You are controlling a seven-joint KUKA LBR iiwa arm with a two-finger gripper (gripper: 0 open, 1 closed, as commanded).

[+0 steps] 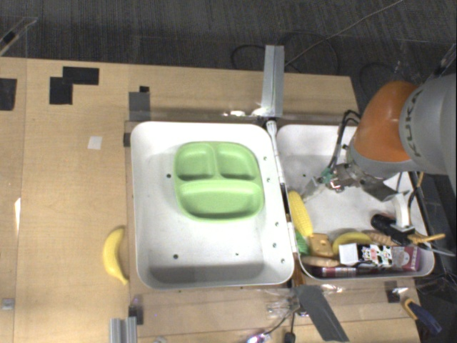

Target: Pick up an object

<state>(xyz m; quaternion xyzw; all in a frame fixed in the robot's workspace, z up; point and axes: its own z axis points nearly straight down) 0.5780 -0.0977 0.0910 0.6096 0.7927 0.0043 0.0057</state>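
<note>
Pickup target, judged by what lies closest to the gripper, is the yellow corn cob (300,215). It lies flat in the right bin (314,143), pressed along that bin's left wall. Its long axis runs from the far side of the bin toward the near side, leaning slightly rightward as it comes nearer, with a green tip at the near end. It looks like a light, rigid toy with a bumpy, rounded surface that could roll or slip under a poor pinch. The safest hold is probably across its middle, squeezing the narrow width at right angles to the long axis, though the wall beside it leaves little room on that side. Just past the cob's near end, a banana (355,239) and a dark package (378,256) crowd the bin's near edge. The gripper (330,181) hovers over the bare middle of the right bin, near the cob but apart from it; whether it is open or closed cannot be told. The left bin (146,213) holds a green divided plate (216,179), and a second banana (114,254) rests on the bench outside it.
</note>
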